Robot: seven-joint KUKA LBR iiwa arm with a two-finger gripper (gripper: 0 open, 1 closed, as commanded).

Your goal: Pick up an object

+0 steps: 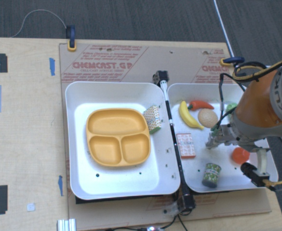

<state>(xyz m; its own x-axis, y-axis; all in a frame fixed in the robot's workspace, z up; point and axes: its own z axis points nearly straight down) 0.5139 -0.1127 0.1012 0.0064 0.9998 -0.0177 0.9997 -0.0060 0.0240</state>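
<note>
End effector (213,141): metal-grey, low in the right bin (198,177), right of centre in the frame, under the orange band of the arm (256,107). Whether its fingers stand apart or together, I cannot tell from here; nothing is seen clamped between them.

Nearest items, right bin:
- Beige round object (208,117), just above the end effector, close beside it.
- Banana (189,115), yellow, curved, lying left of the beige object and touching or nearly touching it.
- Red-orange carrot-like piece (199,105), above the banana, toward the bin's upper edge.
- Small flat box (185,145), pink and white, lying to the left of the end effector, near the bin's left wall.
- Small can (211,173), green label, below the end effector, toward the bin's lower edge.
- Orange-red round object (240,154), to the lower right, partly hidden by the arm.

Left bin (78,143), centre of the frame:
- Yellow divided tray (117,136), three compartments, lying flat.
- Small patterned box (153,118), tilted, at the tray's upper right corner, touching it.

Both bins sit side by side on a cardboard sheet (107,61) on the table (20,129).
</note>
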